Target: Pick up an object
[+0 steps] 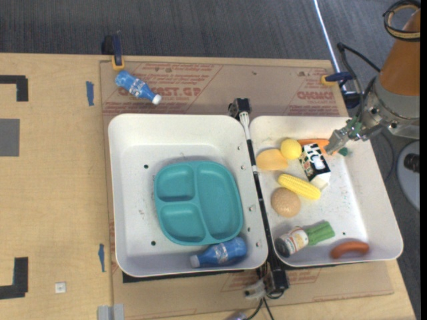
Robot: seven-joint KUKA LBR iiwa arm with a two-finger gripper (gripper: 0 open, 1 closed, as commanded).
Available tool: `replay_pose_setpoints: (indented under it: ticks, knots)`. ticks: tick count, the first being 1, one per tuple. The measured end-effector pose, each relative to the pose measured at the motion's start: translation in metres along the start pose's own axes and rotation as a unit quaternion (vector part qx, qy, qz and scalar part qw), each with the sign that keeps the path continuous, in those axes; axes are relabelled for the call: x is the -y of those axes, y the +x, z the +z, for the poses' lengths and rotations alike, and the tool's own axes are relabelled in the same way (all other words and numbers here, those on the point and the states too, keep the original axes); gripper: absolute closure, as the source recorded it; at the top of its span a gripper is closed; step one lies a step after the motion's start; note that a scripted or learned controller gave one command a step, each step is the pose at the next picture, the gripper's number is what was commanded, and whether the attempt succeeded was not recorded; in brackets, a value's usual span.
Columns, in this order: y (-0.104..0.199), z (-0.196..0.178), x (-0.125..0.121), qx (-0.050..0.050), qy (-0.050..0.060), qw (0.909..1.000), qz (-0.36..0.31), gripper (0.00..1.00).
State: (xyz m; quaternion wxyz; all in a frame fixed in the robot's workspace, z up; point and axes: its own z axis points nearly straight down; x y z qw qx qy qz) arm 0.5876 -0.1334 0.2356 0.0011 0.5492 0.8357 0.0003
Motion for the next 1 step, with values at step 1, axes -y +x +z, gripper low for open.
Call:
replay_pose_setpoints:
  ticks: [1]
  knots:
    - [0.0676,0.0104,0.0125,-0.001,0.001,0.9995,0.031,1.0]
